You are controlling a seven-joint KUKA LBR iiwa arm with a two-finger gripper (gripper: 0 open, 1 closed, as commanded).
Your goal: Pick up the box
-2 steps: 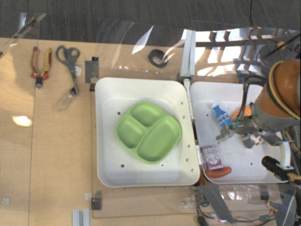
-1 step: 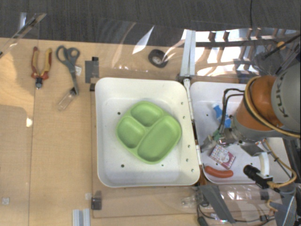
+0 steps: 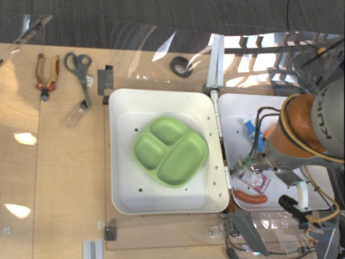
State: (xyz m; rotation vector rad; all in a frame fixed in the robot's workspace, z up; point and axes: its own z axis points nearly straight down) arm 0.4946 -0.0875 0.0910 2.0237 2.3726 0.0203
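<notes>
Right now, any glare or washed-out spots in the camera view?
Camera view: strong glare streaks on the clear sheet behind the bins, bright patches on the bench at left; the left bin and green plate are evenly lit and sharp.

Right bin (image 3: 235, 108) crowded: arm (image 3: 302, 125), box (image 3: 255, 181), sausage (image 3: 250, 197); left bin (image 3: 124, 198) margins open.

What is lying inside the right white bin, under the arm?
In the right bin lie a red sausage, a small red and white box and a blue item. The arm covers the rest of it.
</notes>
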